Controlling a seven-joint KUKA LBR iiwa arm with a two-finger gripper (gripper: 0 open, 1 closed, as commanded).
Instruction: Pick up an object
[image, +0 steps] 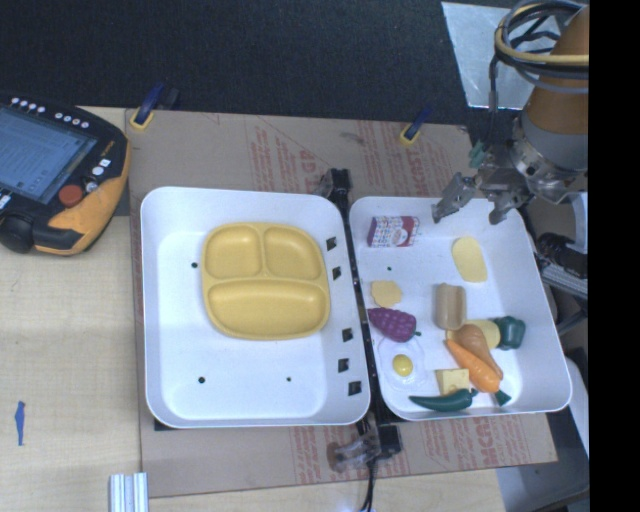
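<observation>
My gripper (472, 205) hangs open over the far edge of the right bin (540, 300), its two fingers spread, with nothing between them. Below it in the bin lie a small red and white carton (391, 232), a pale yellow oval piece (469, 258), a yellow chip (387, 293), a tan bread roll (449, 305), a purple bunch of grapes (392, 322), an orange carrot (474, 358), a fried egg (402, 366), a cheese cube (453, 380) and a green pepper (442, 402). The carton sits left of the fingers, the oval piece just below them.
The left bin (175, 380) holds a yellow divided plate (266, 280). A teach pendant (55, 175) lies at the bench's far left. Black clips join the bins along the middle seam (348, 300). Clamps (415, 130) sit on the cardboard's far edge.
</observation>
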